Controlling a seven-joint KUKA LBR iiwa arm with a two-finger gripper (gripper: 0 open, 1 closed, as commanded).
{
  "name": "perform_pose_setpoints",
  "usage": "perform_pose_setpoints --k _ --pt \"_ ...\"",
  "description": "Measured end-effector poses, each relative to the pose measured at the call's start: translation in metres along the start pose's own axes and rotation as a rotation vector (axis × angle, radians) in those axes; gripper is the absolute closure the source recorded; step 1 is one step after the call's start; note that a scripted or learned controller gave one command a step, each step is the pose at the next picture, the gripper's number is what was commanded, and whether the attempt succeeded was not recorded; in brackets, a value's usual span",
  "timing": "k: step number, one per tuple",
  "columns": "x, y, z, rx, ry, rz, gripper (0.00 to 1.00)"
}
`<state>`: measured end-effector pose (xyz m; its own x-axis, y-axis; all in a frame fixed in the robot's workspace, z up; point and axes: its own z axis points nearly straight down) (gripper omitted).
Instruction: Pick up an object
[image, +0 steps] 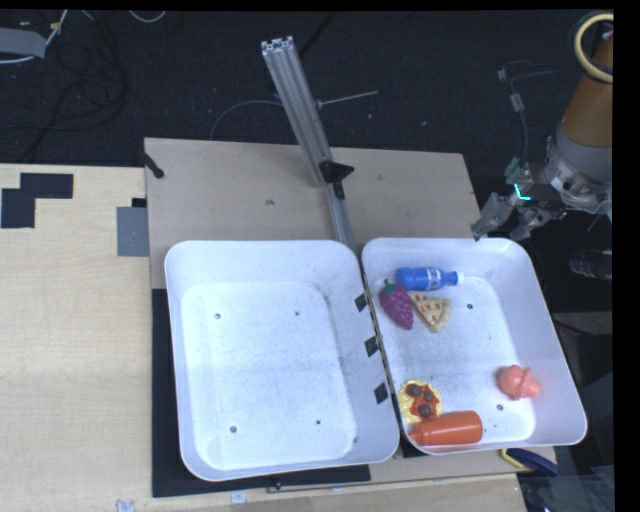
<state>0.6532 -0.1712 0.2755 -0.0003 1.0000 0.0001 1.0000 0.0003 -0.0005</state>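
no legible text, labels, or numbers

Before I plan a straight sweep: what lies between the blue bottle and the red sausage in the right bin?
In the camera view, the pizza slice lies just below the blue bottle; then bare bin floor down to the red sausage.

Robotics lab: arm (585, 110), white bins (200, 262)
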Motion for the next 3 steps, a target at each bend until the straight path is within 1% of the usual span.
perform_pose_setpoints --k 1,2,3 --pt "0.000 0.000 0.000 0.000 0.000 0.000 0.00" --pt "0.004 0.004 0.044 0.003 0.001 -0.001 0.00" --pt "0.000 -0.006 0.099 0.004 0.001 0.000 0.00"
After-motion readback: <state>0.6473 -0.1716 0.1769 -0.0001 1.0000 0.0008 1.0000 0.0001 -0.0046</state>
